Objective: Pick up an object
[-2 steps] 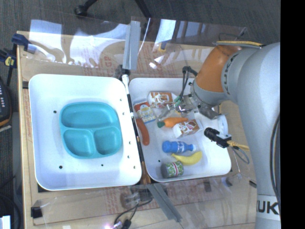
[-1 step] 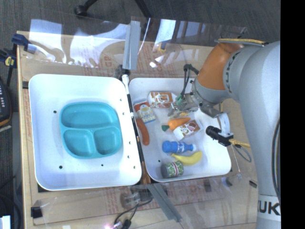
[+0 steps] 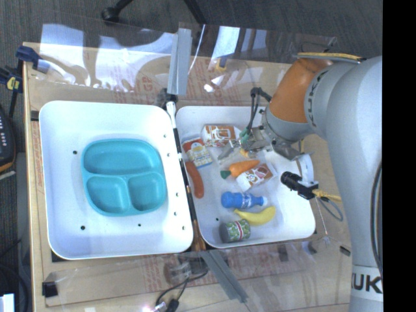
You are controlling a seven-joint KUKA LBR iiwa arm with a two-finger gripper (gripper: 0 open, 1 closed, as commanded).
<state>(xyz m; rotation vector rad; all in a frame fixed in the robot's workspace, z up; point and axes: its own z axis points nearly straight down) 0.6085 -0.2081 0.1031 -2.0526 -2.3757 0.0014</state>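
My gripper (image 3: 246,142) reaches down into the right bin (image 3: 296,223) near its far middle. It sits just right of a small brown and white carton (image 3: 218,134) and just above an orange carrot (image 3: 241,168). Beside the carrot lies a white bottle with a red label (image 3: 256,177). Nearer the front are a blue bottle (image 3: 241,201), a yellow banana (image 3: 256,216) and a green can (image 3: 234,230). A reddish sausage (image 3: 195,180) lies along the bin's left wall, with a small packet (image 3: 200,155) above it.
The left bin (image 3: 58,233) holds a teal divided plate (image 3: 123,176). The grey arm with its orange band (image 3: 294,99) fills the right side over the bin's far right corner. A black fitting (image 3: 296,184) sticks out above the bin's right rim.
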